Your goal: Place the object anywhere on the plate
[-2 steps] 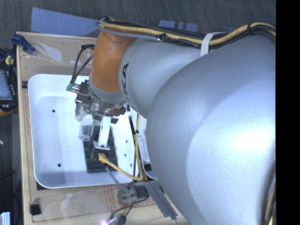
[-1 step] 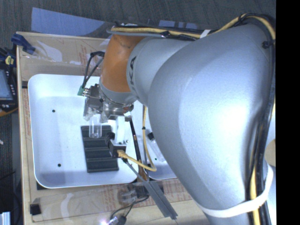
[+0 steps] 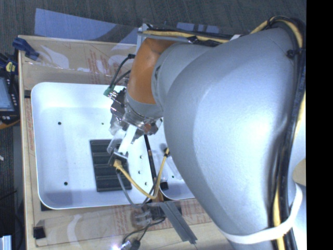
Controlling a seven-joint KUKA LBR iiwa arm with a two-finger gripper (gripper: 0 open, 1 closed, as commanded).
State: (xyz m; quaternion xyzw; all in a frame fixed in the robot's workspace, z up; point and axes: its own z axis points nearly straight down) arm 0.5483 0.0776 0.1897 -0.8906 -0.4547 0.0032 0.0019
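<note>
A dark ribbed rectangular slab point(image 3: 104, 166) lies flat in the left white bin point(image 3: 57, 139), towards its front right part. My gripper point(image 3: 116, 123) hangs over that bin just behind and to the right of the slab, its wrist overlapping the slab's near corner. The grey arm with its orange band point(image 3: 143, 72) covers the view above the gripper. Nothing can be seen held in the gripper.
The arm's large grey body hides most of the right bin point(image 3: 177, 191), of which a small curved corner shows. A wooden bench border point(image 3: 78, 61) runs around the bins. Dark clamps and a bracket sit at the bench's front edge point(image 3: 156, 215).
</note>
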